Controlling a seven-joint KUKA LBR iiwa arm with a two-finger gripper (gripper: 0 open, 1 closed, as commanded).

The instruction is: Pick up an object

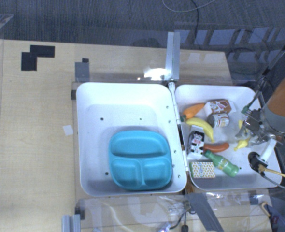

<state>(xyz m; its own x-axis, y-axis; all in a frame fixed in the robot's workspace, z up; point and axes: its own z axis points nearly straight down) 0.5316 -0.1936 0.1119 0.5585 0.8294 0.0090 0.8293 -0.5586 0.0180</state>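
A: Can you read anything on the goods in the right bin (pixel 229 88)?

B: No. The brown-and-white can (pixel 219 106) and the second can (pixel 221 120) below it carry labels, but the print is too small to make out. The same holds for the small black-and-white carton (pixel 196 141) and the patterned packet (pixel 203 169) near the front wall.

A: What else lies in there?

B: A carrot (pixel 194 109) by the divider, a banana (pixel 201 127) just below it, a red sausage-shaped piece (pixel 216 147), and a green bottle (pixel 222 162) lying on its side beside the packet. A small yellow piece (pixel 242 142) sits just under the pincer (pixel 252 125).

A: And the pincer?

B: It hangs over the right side of that bin, at the end of the grey arm (pixel 281 105). Whether it is wide or narrow, I cannot tell; nothing visibly sits in it.

A: The other bin?

B: The left bin (pixel 94 105) holds a blue divided tray (pixel 140 160), three compartments, lying flat toward the front.

A: The surroundings?

B: A pale wooden bench (pixel 31 139) with black marks (pixel 36 56) at its far left, dark grey carpet (pixel 84 8) behind, and a thin cable (pixel 200 4) looping across it.
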